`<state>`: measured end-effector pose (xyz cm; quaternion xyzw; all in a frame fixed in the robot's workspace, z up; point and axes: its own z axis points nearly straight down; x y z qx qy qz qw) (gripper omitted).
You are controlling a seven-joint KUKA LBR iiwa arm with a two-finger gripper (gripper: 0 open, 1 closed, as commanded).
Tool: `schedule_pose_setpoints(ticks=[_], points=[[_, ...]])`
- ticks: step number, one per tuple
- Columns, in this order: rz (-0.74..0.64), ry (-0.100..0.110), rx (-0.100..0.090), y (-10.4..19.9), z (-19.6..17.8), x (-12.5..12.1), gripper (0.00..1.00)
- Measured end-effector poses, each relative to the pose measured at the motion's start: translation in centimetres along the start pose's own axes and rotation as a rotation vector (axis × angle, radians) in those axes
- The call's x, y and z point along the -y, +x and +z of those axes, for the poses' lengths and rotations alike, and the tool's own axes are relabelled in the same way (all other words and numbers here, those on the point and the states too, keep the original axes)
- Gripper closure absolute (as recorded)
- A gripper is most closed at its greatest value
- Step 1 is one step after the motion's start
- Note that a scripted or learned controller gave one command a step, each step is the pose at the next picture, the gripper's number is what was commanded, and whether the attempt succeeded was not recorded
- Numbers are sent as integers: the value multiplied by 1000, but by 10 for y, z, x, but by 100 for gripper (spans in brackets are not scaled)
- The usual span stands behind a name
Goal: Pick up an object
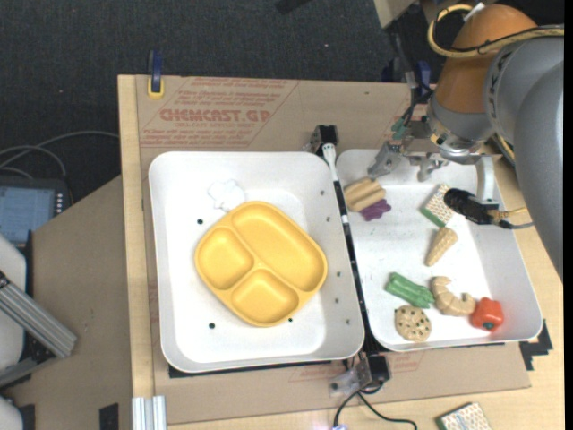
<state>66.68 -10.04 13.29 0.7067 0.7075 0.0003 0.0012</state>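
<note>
Bins sit side by side on the bench, and the left bin carries a yellow tray with three compartments, lying near its middle. The right bin holds the small things: a tan roll touching a purple piece by its far left corner, a cone mid-bin, then a green piece, cookie, croissant and red piece along the near edge. Above the far edge hangs the gripper (its fingers look spread, nothing between them).
</note>
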Motion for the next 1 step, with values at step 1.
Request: schedule_pose_setpoints(ticks=[1], points=[[3, -6, -3, 4, 46, 14, 0]])
